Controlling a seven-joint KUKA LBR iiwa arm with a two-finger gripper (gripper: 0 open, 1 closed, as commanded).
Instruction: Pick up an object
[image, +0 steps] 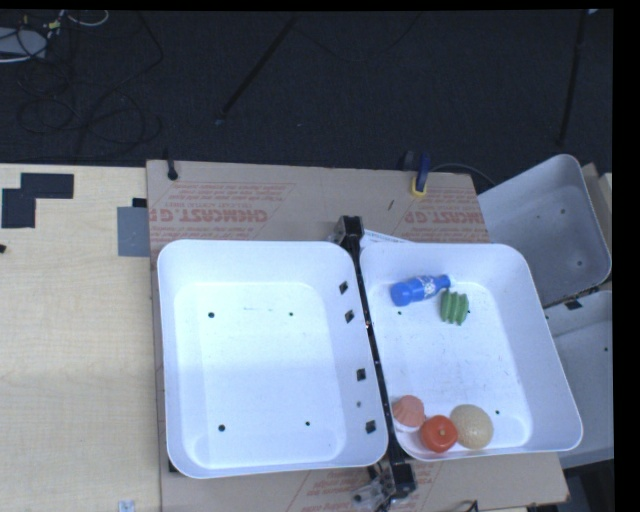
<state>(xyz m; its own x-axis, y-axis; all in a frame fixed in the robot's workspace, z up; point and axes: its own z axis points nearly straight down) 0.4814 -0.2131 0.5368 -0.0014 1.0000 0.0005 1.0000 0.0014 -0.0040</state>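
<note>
Whether the gripper is open or closed cannot be told from the overhead camera. All five loose objects lie in the right-hand shallow white plastic bin (556, 372). Near its far side, a small blue plastic bottle with a paler cap (419, 289) lies flat, cap end toward the right. Just beside that end sits a small green ridged object (455, 306). At the bin's near edge three round pieces cluster together: a pale pink ball (408, 409), a red-orange tomato-shaped object (438, 433) touching it, and a beige ball (472, 426) against the tomato's right side. The left-hand shallow white plastic bin (163, 300) adjoins it, with a row of small black clips (351, 316) along the seam between them. Both bins rest on a brown cardboard sheet with red lettering (250, 205) that lies on the light wooden bench top (70, 330). A tilted white panel (548, 220) stands just beyond the right bin's far corner.
</note>
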